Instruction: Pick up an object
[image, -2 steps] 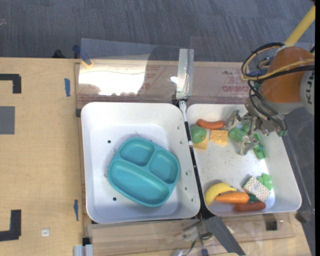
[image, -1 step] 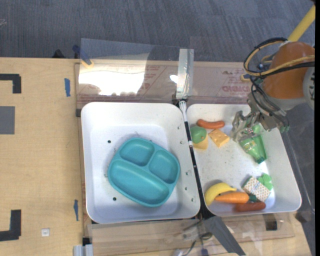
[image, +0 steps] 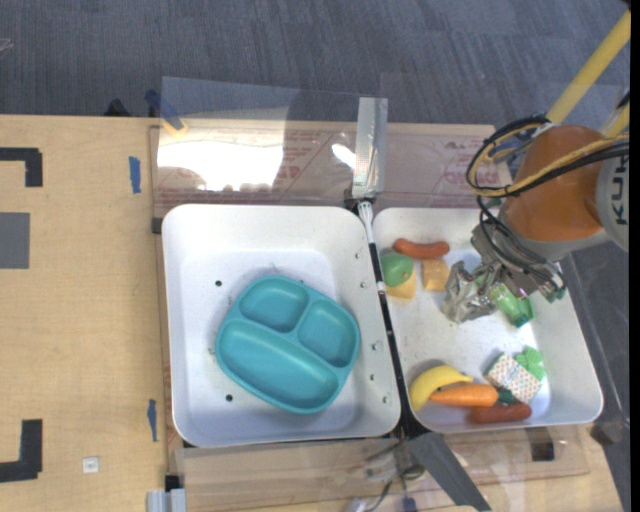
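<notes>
My gripper (image: 465, 298) hangs low over the middle of the right bin (image: 575, 340), below the orange wrist band. A green piece (image: 517, 307) lies just to its right, touching or partly under the wrist. A red sausage (image: 422, 248), a small yellow-orange block (image: 435, 276) and a green-and-yellow fruit (image: 398, 275) lie to the gripper's upper left. Along the bin's near edge are a banana (image: 438, 379), a carrot (image: 468, 396), a red piece (image: 503, 411), a patterned box (image: 510, 377) and a green leafy item (image: 531, 360).
The left bin (image: 190, 300) holds a teal divided plate (image: 288, 342). A raised divider (image: 383, 310) separates the two bins. Cables loop off the arm (image: 560, 195) above the right bin's far corner. The wooden bench (image: 70, 300) stretches to the left.
</notes>
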